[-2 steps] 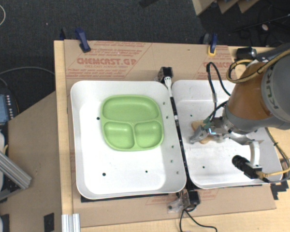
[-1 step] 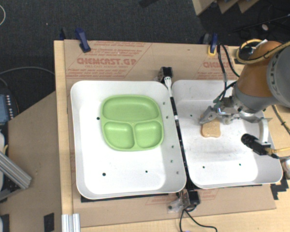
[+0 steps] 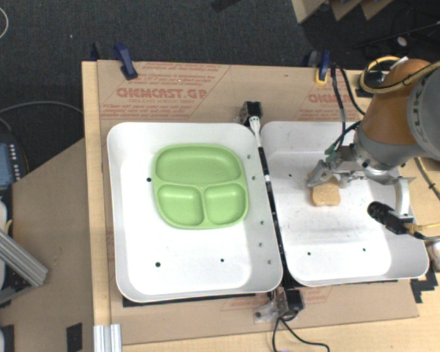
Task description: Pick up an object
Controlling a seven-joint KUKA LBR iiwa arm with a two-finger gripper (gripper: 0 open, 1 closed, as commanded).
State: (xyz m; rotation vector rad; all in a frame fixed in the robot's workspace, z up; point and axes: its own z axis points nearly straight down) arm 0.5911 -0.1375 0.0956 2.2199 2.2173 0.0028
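The bench edge nearest the camera, at 6 o'clock, carries cables and a small connector between the 2 bins. Above it sit the left bin (image 3: 132, 270) and the right bin (image 3: 352, 262), side by side and touching along the middle seam.

In the left bin, toward 9 o'clock, a green divided plate (image 3: 200, 185) lies flat, with 1 wide compartment and 2 smaller ones.

In the right bin, toward 2 o'clock, a small tan object (image 3: 325, 195), like a piece of bread or a cracker, rests on the bin floor. The gripper (image 3: 330, 169) hangs just above its far edge, close to touching, with the grey and orange arm (image 3: 392, 119) entering from 3 o'clock. I cannot tell whether the claw is spread or closed; the metal parts blur together.

This looks like the approach or grasp step. I judge the next move calls for settling squarely over the tan object, closing firmly, then lifting straight up.

Farthest, at 12 o'clock, the board under the bins reads "CHEMCAST GP" in red print.
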